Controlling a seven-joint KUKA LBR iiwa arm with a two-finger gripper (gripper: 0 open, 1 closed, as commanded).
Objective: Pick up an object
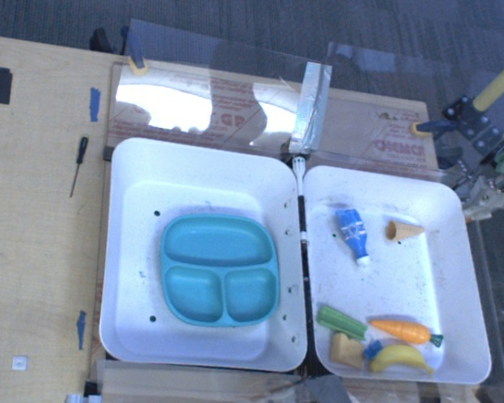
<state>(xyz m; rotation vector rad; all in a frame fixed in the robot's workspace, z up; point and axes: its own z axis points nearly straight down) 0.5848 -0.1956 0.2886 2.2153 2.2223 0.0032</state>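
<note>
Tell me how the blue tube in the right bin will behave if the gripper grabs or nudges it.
The blue tube lies flat on the right bin floor, apart from the other items, so a nudge would probably roll or spin it. Its rounded body narrowing to a white cap suggests that it may slip from the fingers. It looks small, so it is likely light.

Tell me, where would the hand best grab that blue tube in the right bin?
Probably across the middle of the blue tube, coming straight down from above. It lies flat on the bin floor, slanted with its white cap toward the near side, and has open floor on both long sides. The fingers would likely close across its narrow width, not along its length. The cone sits apart, so it should not interfere.
</note>
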